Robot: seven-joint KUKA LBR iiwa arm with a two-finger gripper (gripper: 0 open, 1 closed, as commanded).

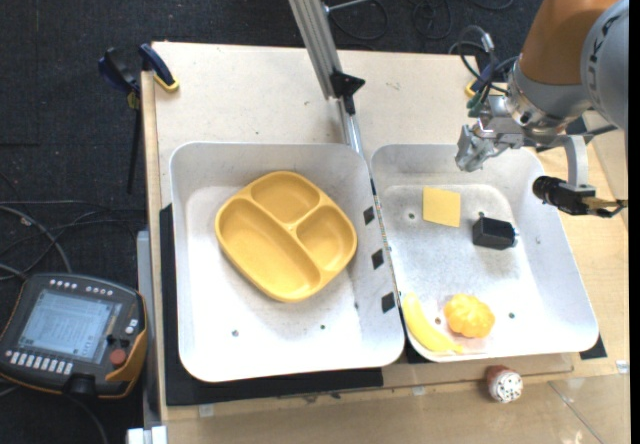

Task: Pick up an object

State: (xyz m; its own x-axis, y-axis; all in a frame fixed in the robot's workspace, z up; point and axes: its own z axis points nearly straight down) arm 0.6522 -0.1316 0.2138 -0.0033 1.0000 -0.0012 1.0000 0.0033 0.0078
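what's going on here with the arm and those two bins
A grey and orange robot arm reaches in from the right, and its gripper hangs over the far edge of the right bin with nothing seen between its fingers. In that bin lie a yellow square block, a small black object, a banana and a lumpy yellow-orange object. The left bin holds a yellow divided plate. Nothing has been picked up yet.

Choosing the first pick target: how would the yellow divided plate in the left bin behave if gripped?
The divided plate looks like rigid moulded plastic, so probably stiff and light. It lies flat, so unlikely to roll. Its glossy rim may slip between narrow fingers.
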